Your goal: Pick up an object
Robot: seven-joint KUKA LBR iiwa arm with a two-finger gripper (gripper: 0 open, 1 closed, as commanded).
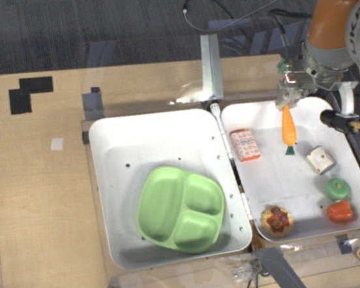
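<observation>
The small red-and-white carton (244,144) in the right bin (309,222) carries print too small to read. A toy carrot (288,128) hangs upright from the gripper (288,98) at the bin's far edge, its long axis running straight toward the near side, orange body uppermost and green tip lowest. The fingers clench its top end. Below lie a white wrapped block (320,160), a green round toy (336,188), a red toy (339,212) and a berry-topped pastry (277,220). The left bin (111,142) holds a green divided plate (180,208).

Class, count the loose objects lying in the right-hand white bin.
6: carrot at top, snack packet at left, small box, green item, red item, muffin-like item. None seem hidden.
</observation>
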